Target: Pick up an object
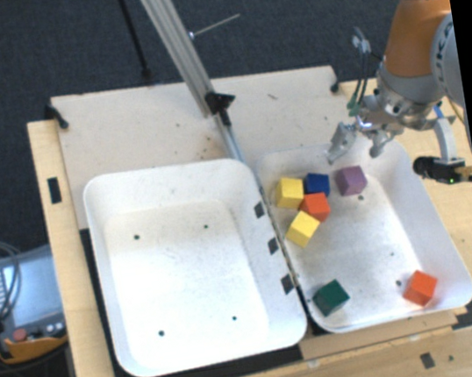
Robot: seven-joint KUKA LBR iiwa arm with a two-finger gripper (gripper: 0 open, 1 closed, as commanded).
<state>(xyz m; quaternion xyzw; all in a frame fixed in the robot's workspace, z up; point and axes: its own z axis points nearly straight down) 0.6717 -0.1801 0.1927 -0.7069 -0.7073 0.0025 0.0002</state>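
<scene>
My gripper (357,145) hangs over the far edge of the right bin (428,224), its two fingers spread apart with nothing between them. Just below it in the bin sits a purple cube (352,180). To the cube's left lies a cluster: a blue cube (316,184), a yellow cube (289,192), an orange cube (315,206) and a second yellow cube (303,228). A green cube (330,297) rests near the bin's front left corner. Another orange cube (420,287) lies at the front right.
The left bin (186,262) stands beside the right one, sharing a middle rim. A slanted metal rail (183,49) rises from between the bins toward the back. A monitor box (23,301) sits off the bench at the left.
</scene>
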